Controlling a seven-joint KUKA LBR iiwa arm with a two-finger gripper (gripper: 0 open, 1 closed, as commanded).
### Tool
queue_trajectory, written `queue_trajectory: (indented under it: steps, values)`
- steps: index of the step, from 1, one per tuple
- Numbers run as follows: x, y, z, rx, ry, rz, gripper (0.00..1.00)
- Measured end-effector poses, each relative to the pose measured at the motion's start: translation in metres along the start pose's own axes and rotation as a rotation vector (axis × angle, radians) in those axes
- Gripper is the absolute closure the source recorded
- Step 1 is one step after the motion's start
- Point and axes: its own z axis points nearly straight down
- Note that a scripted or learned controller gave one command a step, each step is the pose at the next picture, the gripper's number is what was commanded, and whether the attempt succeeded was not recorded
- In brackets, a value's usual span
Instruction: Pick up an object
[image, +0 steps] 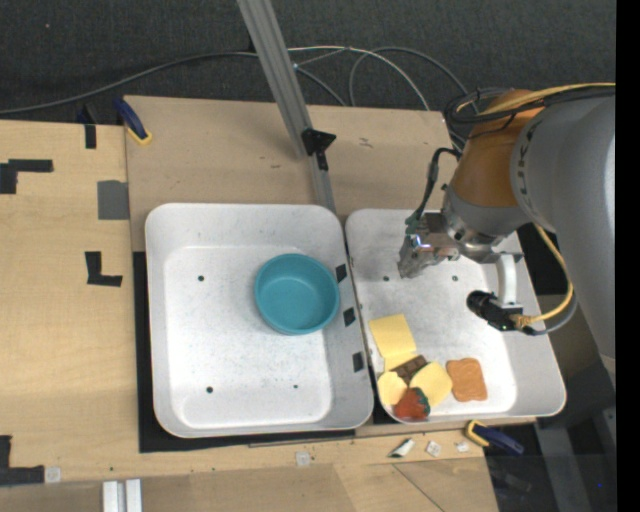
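Nearest the camera, small white scraps (417, 447) lie on the wooden tabletop (60, 330) just below the right white bin (530, 385). In that bin's near end sit a pale yellow foam block (392, 337), a yellow wedge (433, 381), a red strawberry-like toy (410, 404) and an orange sponge-like piece (466, 379) (all close together). The hand (416, 256) hangs over the bin's far part, nothing visible in it; how far open it is I cannot tell. A teal round bowl (295, 292) sits in the left white bin (190, 380).
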Motion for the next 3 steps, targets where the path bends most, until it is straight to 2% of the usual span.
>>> queue_trajectory:
  steps: [1,2,3]
  values:
    - [-0.001,-0.003,-0.063,-0.003,-0.001,0.000,1.00]
    - [-0.001,-0.002,-0.106,-0.001,0.000,0.000,1.00]
    - [0.059,0.008,-0.095,0.004,0.001,-0.005,1.00]
